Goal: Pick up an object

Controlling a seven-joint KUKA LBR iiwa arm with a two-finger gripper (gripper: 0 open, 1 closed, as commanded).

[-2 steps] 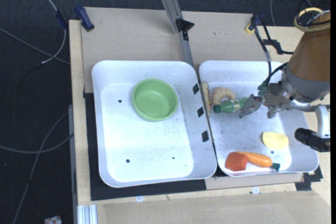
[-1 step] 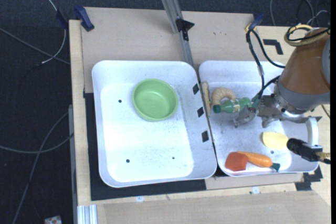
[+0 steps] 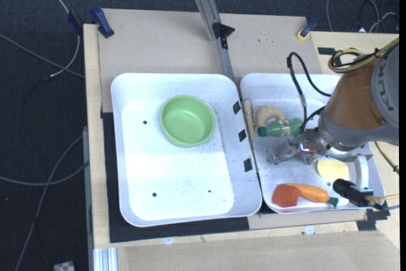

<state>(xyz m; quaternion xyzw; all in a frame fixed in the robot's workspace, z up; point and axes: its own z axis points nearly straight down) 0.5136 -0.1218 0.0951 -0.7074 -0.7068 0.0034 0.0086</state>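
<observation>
Gripper (image 3: 287,154) is hanging low in right bin (image 3: 273,89), just beside green bottle (image 3: 274,130) lying there by tan ring (image 3: 269,115); can't tell if grip is spread or closed; carrot (image 3: 312,193) is lying nearby

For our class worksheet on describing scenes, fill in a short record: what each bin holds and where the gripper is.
left bin: green bowl, in the far half
right bin: tan looped item, green bottle, pale yellow item, orange carrot
gripper: low over the right bin, just nearer the camera than the green bottle
grasp: cannot tell
</observation>
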